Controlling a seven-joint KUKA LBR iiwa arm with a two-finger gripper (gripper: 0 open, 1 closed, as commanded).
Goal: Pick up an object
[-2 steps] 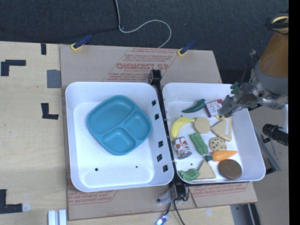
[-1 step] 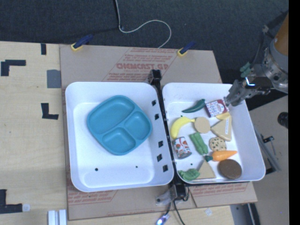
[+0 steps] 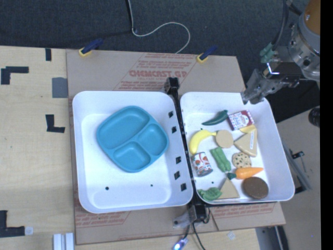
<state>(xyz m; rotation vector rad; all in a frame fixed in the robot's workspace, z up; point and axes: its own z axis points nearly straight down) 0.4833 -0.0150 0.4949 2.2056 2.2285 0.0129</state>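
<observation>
While the gripper (image 3: 253, 94) hangs just above the right bin's (image 3: 278, 139) far right corner, jaws' state I cannot tell, the toy foods (image 3: 229, 155) lie inside this bin, crowded toward its middle.

red print on cardboard (image 3: 156, 69), illegible

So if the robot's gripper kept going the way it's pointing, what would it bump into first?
The gripper points down and left, over the right bin's top right corner. Going on, it would probably meet the small red-and-white carton first, though depth is hard to judge from this view.
</observation>
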